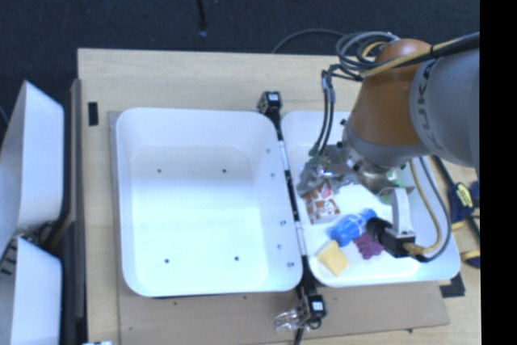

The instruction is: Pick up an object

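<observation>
A grey robot arm (420, 113) with an orange band reaches over the right white bin (380, 277). Its gripper (317, 178) hangs low just above a small card with red and white print (321, 204); the writing is too blurred to read. Whether the gripper is open or closed cannot be told. Beside the card lie a blue object (351, 229), a purple object (368, 246) and a yellow block (333, 258). The left white bin (202, 202) adjoins.

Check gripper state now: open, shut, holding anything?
Gripper: cannot be told. It sits low in the right bin, just above the red-and-white packet.
</observation>
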Robot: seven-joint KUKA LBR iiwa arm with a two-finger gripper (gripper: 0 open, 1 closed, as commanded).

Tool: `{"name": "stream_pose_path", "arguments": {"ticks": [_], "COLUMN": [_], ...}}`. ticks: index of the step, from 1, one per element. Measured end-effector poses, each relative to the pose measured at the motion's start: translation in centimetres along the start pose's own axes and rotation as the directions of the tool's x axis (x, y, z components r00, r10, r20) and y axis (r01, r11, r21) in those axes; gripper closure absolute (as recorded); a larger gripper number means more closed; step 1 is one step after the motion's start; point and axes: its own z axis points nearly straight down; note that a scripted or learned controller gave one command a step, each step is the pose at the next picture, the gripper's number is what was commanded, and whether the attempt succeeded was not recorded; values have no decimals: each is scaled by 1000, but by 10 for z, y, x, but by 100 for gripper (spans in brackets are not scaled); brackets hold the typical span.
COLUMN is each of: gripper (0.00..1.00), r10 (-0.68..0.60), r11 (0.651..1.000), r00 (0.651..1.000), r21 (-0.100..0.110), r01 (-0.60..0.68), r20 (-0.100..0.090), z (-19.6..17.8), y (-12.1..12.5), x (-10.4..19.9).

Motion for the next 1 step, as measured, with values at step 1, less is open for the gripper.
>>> {"name": "stream_pose_path", "arguments": {"ticks": [1], "gripper": [100], "r10": [-1], "r11": [1000], "r00": [1000], "r21": [3], "r01": [1], "r20": [1], "z": [6], "y": [17], "x": [68]}}
